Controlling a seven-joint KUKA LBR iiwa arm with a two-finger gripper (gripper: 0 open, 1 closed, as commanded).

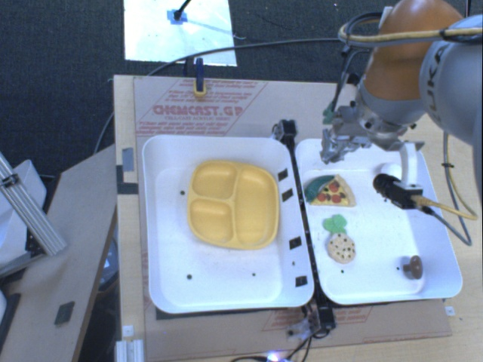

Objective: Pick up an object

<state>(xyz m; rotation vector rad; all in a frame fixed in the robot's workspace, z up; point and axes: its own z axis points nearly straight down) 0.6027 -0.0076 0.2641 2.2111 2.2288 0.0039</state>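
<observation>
In the right bin [441,274] lie a toy pizza slice [330,191], a toy pineapple with green leaves [339,241] and a small brown knob-shaped piece [412,267]. My gripper [330,154] hangs over the bin's far left corner, just above and behind the pizza slice. Nothing shows between its fingertips. The view does not let me tell how the tips stand.
The left bin [170,277] holds a yellow divided plate [232,204]. A row of black clips [294,202] runs along the ridge between the bins. A cardboard sheet [219,104] lies under both bins.
</observation>
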